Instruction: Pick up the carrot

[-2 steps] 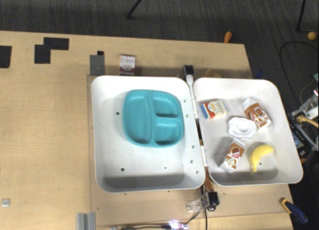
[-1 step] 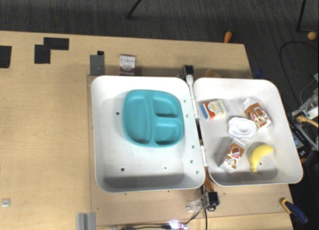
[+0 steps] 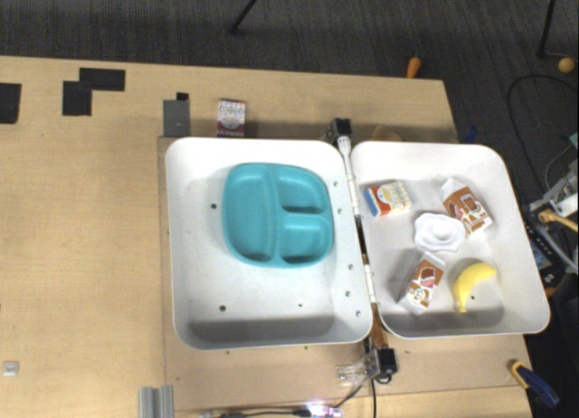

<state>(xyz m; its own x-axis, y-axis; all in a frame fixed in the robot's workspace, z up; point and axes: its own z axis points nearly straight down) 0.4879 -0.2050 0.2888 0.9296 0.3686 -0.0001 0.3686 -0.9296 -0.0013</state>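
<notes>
Lying in the right bin (image 3: 512, 181), three small cartons (image 3: 387, 197), print illegible, banana (image 3: 472, 282); hand's state untellable.

Left bin (image 3: 194, 226): teal tray (image 3: 276, 214) fills centre, bare floor around it. Right bin (image 3: 507, 190): cartons (image 3: 387, 197), white cup (image 3: 441, 232), banana (image 3: 472, 282) clustered; narrow gaps between.

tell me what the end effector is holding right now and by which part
It cannot be told from this view. The banana, the white cup and the three small cartons all lie loose in the right bin.
</notes>
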